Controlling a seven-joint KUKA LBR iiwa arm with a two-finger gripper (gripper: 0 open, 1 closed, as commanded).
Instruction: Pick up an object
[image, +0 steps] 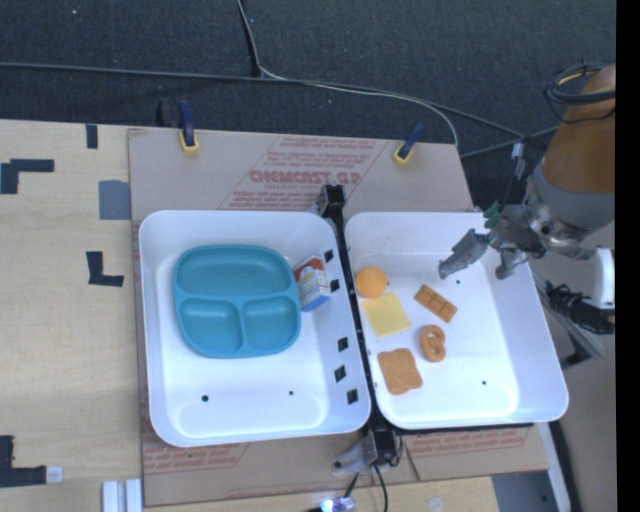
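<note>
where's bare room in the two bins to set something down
Left bin: a bare strip along the near edge, below the blue divided plate. Right bin: bare floor on its right side and near corner, right of the pretzel. Crowded: the right bin's left part, with orange, cheese slice, cracker and toast.

- Two shallow white bins sit side by side at mid-frame, the left bin (160, 400) and the right bin (530, 400) meeting along a black divider strip (345, 300).
- A cardboard sheet (290, 175) with red print lies beneath both, showing widest toward 12 o'clock.
- Blue-and-yellow clamps grip its far edge: one clamp (186, 128) at 11 o'clock, the second clamp (407, 147) at 1 o'clock.
- A black cable (330, 88) runs over dark carpet (400, 40) at 12 o'clock.
- The pale wooden bench top (60, 330) at 9 o'clock bears black tape marks (98, 268).
</note>
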